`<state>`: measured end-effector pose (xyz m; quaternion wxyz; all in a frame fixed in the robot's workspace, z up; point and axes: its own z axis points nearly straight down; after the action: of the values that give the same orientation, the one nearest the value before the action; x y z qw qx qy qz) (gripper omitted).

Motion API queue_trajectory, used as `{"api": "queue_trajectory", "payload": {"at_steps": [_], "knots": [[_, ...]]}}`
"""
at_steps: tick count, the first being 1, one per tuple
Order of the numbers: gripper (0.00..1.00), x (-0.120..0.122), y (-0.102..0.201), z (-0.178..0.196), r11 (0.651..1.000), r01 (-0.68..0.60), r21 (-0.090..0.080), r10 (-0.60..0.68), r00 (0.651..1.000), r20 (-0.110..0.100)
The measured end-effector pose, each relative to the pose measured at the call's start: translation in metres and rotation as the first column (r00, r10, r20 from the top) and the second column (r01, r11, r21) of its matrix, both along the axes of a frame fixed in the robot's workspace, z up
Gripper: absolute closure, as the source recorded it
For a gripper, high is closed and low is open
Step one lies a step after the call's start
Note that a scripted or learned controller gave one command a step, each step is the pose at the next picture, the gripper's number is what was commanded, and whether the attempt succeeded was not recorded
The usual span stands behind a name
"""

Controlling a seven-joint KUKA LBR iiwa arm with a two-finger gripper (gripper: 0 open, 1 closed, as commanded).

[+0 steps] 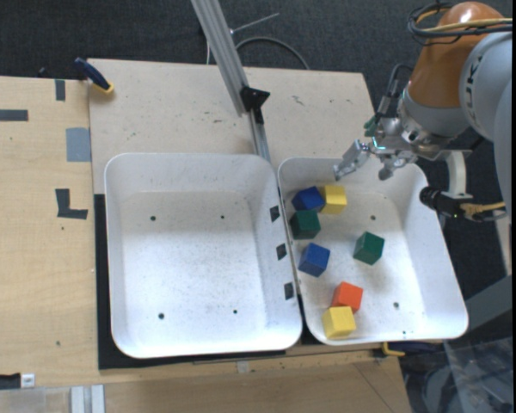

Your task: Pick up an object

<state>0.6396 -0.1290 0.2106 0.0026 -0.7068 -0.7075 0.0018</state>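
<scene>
My gripper [364,167] hangs over the back edge of the right bin [430,231], fingers spread open with nothing between them. Just below and left of it lie a yellow cube [334,199], a blue cube [307,200] and a green cube [305,223] packed together. Further forward are a second blue cube [314,259], a green cube [369,248], an orange cube [348,296] and a yellow cube [339,321].
The left bin [189,256] sits beside the right one, sharing a raised rim. A slanted metal rail [228,54] crosses the bench behind the bins. A small blue and yellow clamp [95,76] lies at the back left.
</scene>
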Motion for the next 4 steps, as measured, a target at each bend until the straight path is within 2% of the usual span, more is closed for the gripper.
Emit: {"api": "queue_trajectory", "payload": {"at_steps": [1,3,4], "knots": [[0.00,0.001,0.000,0.003,1.000,-0.001,-0.002,0.001,1.000,0.005],[0.00,-0.002,-0.014,-0.100,1.000,0.000,-0.002,0.000,1.000,0.000],[0.00,0.000,-0.013,-0.116,1.000,-0.001,0.000,0.001,1.000,0.007]]}}
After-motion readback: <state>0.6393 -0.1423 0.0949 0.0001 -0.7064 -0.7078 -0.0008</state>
